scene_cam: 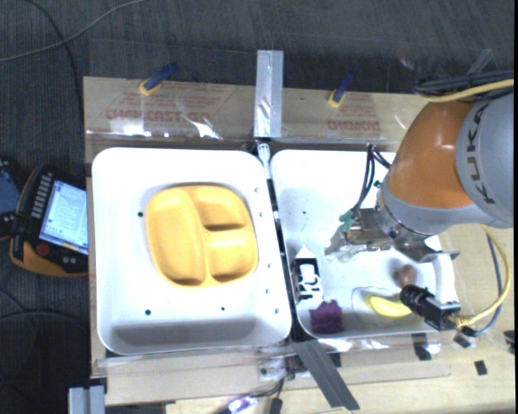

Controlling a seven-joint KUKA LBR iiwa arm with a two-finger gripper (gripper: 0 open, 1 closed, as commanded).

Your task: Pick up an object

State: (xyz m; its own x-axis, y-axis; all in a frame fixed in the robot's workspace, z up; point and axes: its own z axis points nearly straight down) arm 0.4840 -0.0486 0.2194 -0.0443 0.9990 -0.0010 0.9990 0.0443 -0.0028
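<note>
Currently the arm (449, 158) reaches over the right bin (319, 175), its end effector (356, 231) hanging low above the bin's middle; whether it is apart or together cannot be told from this angle. Along the bin's near edge lie a purple object (327, 316), a yellow banana-like object (388, 305) just beside it, a small brown object (404, 274) a little behind that, and a black-and-white item (306, 279) against the left wall. A yellow divided tray (202, 234) rests in the left bin (121, 231) on the table (112, 102).
</note>
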